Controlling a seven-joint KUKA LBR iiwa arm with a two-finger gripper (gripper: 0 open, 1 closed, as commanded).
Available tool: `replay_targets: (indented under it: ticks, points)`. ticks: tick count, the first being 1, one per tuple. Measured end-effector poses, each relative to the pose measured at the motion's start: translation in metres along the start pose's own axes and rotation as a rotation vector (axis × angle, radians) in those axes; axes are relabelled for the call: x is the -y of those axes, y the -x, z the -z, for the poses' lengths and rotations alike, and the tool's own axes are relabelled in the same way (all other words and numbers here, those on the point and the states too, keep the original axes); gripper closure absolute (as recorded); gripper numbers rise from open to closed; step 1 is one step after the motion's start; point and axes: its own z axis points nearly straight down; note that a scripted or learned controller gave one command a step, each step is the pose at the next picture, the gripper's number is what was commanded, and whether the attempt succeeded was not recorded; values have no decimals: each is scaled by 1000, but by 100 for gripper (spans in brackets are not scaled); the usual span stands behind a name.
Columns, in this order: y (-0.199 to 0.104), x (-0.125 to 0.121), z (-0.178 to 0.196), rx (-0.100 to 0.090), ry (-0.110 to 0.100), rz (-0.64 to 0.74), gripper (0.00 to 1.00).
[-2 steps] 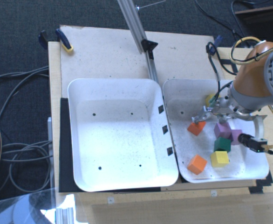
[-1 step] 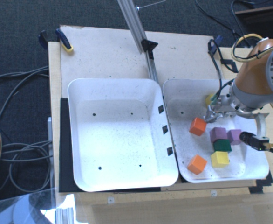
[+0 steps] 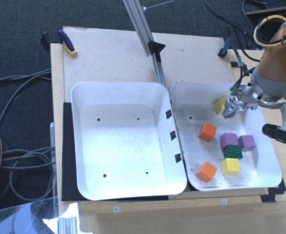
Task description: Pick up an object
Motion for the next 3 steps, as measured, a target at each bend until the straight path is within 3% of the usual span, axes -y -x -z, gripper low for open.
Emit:
replay_targets:
  ticks: [1, 3]
  points:
    - [0, -2, 30, -1, -2, 0, 100]
    - [-96, 5, 54, -5, -6, 5, 100]
